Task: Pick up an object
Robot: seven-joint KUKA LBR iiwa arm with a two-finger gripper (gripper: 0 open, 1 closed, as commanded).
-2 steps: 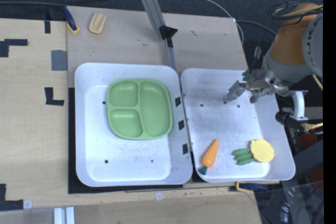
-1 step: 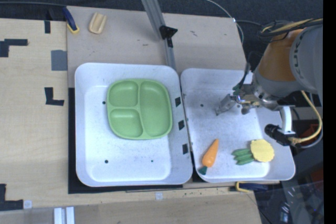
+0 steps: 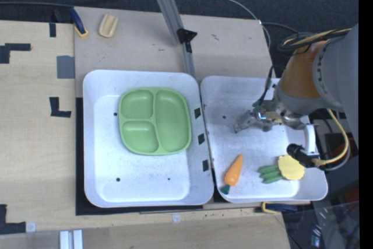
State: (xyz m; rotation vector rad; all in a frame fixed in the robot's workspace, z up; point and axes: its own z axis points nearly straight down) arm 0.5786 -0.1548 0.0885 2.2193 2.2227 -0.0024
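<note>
So my gripper (image 3: pixel 242 123) hangs open and empty over the right bin (image 3: pixel 233 87), well short of the toy carrot (image 3: pixel 233 170) near its front edge, probably lining up.

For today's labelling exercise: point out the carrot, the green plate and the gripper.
carrot (image 3: pixel 233 169): camera view, middle of its orange body.
green plate (image 3: pixel 155 120): camera view, central divider.
gripper (image 3: pixel 239 126): camera view, between its fingertips.

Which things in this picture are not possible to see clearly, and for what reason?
- Gripper, camera view: small and blurred, so its grasp state is unclear.
- Right bin: its right edge is hidden under the arm.
- Green toy: partly covered by the yellow toy; its shape is unclear.
- Carrot: its lower tip is too small to make out.
</note>
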